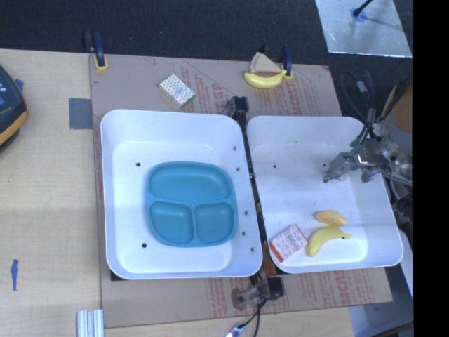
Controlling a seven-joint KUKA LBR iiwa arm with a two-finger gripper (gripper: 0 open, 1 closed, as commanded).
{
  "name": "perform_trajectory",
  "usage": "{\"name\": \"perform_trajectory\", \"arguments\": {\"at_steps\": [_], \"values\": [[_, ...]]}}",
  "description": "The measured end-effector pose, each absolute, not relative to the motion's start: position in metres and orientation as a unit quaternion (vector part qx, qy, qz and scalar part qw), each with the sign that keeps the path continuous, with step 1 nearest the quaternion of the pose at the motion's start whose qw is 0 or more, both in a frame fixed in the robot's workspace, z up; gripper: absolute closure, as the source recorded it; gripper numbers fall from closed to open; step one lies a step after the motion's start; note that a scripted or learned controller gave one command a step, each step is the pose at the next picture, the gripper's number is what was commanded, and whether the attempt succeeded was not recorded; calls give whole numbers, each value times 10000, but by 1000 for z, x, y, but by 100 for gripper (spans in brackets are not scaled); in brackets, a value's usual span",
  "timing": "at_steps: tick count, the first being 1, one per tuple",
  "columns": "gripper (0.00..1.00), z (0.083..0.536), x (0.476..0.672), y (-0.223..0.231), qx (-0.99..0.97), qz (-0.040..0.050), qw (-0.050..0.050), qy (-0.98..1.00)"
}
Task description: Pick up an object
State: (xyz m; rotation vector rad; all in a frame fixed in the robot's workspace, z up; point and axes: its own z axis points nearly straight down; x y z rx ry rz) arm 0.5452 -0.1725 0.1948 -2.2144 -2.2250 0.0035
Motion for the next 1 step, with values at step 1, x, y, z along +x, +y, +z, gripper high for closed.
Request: {"name": "perform_trajectory", "arguments": {"at_steps": [1], "values": [[0,92,480,-160,-7051,17,23,-7091]]}}
